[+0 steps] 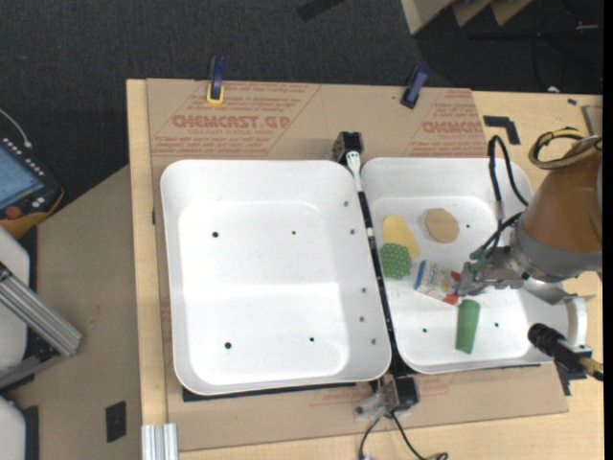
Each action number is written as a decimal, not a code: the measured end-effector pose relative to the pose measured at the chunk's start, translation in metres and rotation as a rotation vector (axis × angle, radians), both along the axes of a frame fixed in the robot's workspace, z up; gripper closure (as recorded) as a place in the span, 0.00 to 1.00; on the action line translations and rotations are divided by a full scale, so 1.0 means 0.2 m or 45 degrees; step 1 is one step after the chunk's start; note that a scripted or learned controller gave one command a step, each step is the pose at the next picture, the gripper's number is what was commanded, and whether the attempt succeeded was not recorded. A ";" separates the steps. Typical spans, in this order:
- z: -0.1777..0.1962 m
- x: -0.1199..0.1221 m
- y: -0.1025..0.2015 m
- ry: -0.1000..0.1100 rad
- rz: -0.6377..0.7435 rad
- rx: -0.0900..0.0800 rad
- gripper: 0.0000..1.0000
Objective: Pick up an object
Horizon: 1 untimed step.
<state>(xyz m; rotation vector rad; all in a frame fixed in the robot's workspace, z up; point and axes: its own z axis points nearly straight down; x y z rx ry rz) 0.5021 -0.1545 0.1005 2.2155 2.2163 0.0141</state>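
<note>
Right bin: it holds five small things, all in its left and middle part; a yellow piece and a green knobbly ball touching each other by the left wall, a tan round disc further back, a flat packet with blue and red print in the middle, a green cylinder nearer to us
Left bin: white, with small dark holes in its floor
Gripper: low over the right bin, just beside the right end of the packet and above the top end of the cylinder
Fingers: too small and dark here; I cannot tell if they are apart or closed, or if they touch the packet
Likely target: the packet, I judge, as it lies closest to the tip
Handling: the packet looks light, thin and soft, perhaps slippery; lying flat it gives little to pinch, so an edge is the best place; the cylinder looks stiff and light, easier to take across its middle
</note>
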 end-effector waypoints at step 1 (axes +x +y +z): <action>0.45 0.06 0.50 0.002 0.016 0.003 1.00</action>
